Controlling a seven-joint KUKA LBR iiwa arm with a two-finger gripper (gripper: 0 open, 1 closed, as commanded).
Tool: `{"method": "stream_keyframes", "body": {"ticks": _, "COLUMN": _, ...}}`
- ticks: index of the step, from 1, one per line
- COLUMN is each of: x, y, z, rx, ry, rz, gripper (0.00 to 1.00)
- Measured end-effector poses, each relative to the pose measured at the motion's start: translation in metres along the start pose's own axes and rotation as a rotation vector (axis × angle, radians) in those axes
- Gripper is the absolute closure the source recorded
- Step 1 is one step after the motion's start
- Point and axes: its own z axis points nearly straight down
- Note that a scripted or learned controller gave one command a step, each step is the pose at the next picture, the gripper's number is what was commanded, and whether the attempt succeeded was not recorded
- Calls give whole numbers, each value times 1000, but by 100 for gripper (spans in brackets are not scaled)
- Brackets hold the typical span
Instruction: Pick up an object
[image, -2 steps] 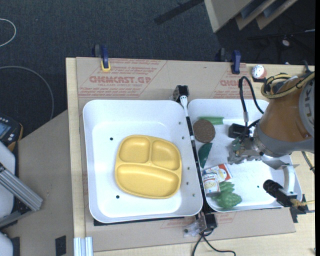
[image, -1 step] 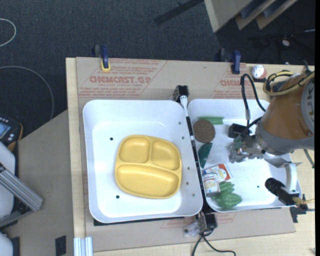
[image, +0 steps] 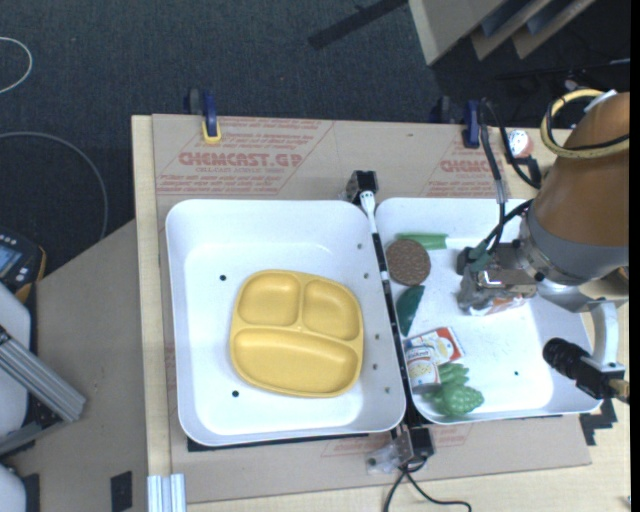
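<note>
We see a brightly and evenly lit scene, the light falling from above. The two white bins (image: 190, 300) come close to overexposure, with a soft sheen along their rims. Shadows are faint and short, darkest under the arm (image: 585, 200). The dark floor (image: 80, 70) reads grainy. Focus is moderate throughout; fine print on the tabletop (image: 240, 158) stays legible.

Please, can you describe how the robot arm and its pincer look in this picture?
The arm is thick and rounded, grey with a broad orange band above the wrist. A yellow cable loops at its top and black cables run along its side. The pincer is a small block of silver metal with dark parts.
</note>
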Motion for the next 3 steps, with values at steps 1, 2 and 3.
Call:
{"method": "stream_keyframes", "body": {"ticks": 1, "x": 59, "y": 1, "z": -106, "rx": -3, "ry": 1, "rz": -2, "gripper": 100}}
{"method": "stream_keyframes", "body": {"ticks": 2, "x": 140, "y": -4, "z": 54, "rx": 27, "ry": 0, "rz": 0, "gripper": 100}}
{"method": "stream_keyframes", "body": {"ticks": 3, "x": 149, "y": 2, "z": -114, "rx": -6, "ry": 3, "rz": 3, "gripper": 100}}
